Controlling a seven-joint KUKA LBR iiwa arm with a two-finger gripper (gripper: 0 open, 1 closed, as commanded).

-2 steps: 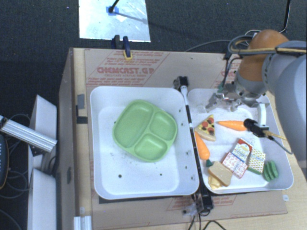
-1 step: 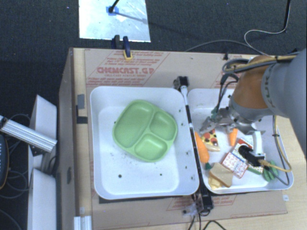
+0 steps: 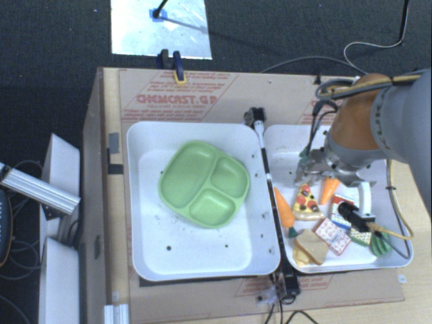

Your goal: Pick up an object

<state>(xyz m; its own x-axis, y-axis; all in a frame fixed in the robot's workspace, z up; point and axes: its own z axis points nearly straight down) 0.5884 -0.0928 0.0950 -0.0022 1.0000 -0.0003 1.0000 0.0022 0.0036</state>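
Hand (image 3: 305, 173) low in right bin (image 3: 283, 140), mostly hidden under arm (image 3: 378, 123). Released or clenched: cannot tell. Toy pile (image 3: 317, 214) beside, items hard to separate

I have one fixed camera, mounted above the bench (image 3: 202, 90) and looking down at a slant, so the far edge sits toward the top of my view. It stands back enough to take in both white bins whole: the left bin (image 3: 145, 181) and the right bin (image 3: 283, 140), plus dark floor beyond. The arm (image 3: 385, 120) enters from my right side, cut by the frame.
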